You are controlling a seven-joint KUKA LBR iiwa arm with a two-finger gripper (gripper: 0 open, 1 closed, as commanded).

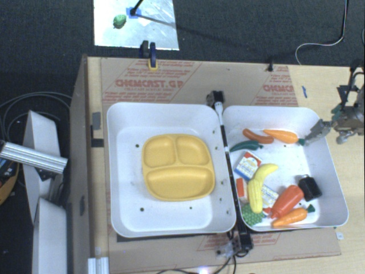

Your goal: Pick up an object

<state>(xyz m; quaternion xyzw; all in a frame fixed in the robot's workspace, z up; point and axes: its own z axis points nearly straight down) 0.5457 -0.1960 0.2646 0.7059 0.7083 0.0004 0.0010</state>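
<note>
The right bin (337, 205) holds several toy foods. A red sausage (256, 136) and an orange carrot (281, 135) lie near its back wall, with a green chili (246, 146) to their left. In the middle are a small printed box (247, 166) and a yellow banana (258, 185). A big orange-red carrot (287, 199), a smaller carrot (290, 216) and a black block (309, 187) lie toward the front right. My gripper (324, 129) hangs at the bin's back right corner, just right of the orange carrot's tip, with nothing seen in it.
The left bin (122, 153) carries a yellow divided plate (177, 167). A black clamp (217, 99) sits at the back where the two bins meet. Both bins rest on cardboard (171, 79). A shiny sheet (137, 16) with a small green item lies far back.
</note>
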